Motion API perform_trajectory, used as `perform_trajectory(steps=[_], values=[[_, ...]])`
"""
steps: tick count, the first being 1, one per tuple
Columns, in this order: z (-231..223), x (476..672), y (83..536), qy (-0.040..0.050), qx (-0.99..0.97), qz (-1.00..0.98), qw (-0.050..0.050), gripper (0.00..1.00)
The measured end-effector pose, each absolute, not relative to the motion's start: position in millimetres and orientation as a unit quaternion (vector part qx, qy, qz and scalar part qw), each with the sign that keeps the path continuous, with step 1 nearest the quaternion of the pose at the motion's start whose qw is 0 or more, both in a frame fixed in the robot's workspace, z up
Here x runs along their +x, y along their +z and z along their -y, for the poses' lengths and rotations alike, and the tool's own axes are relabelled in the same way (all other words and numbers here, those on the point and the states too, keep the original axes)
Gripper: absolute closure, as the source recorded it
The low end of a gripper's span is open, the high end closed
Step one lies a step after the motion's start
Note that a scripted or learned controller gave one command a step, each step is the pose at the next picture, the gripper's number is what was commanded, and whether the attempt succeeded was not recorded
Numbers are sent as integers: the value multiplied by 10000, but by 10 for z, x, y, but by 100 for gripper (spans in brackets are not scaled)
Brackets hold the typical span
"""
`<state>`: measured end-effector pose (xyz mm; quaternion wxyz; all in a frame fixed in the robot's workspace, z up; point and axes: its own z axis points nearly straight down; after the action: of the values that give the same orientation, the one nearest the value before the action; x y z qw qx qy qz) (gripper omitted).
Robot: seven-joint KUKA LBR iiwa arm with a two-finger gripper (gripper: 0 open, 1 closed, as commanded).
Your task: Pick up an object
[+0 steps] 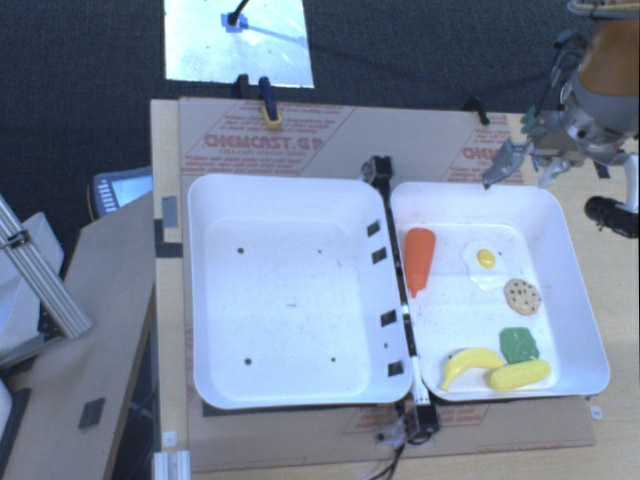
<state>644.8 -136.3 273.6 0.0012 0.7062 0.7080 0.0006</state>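
Observation:
The right bin (570,268) holds an orange carrot (418,258) near its left wall, a fried egg (485,261) in the middle, a cookie (521,295) below it, a green piece (518,343), a yellow banana (468,364) and a yellow corn-like piece (520,373) at the front. My gripper (522,164) hangs above the bin's far right corner, well away from the objects. Its two fingers stand apart with nothing between them.
The left bin (200,298) sits beside the right one, joined along a black-clipped divider (392,268). A cardboard sheet (300,138) lies under both bins. A shiny metal plate (238,28) lies at the back left.

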Motion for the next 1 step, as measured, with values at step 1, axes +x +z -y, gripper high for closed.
perform_trajectory(steps=[1], values=[[1361,6458,2850,19,7049,-7093,28,100]])
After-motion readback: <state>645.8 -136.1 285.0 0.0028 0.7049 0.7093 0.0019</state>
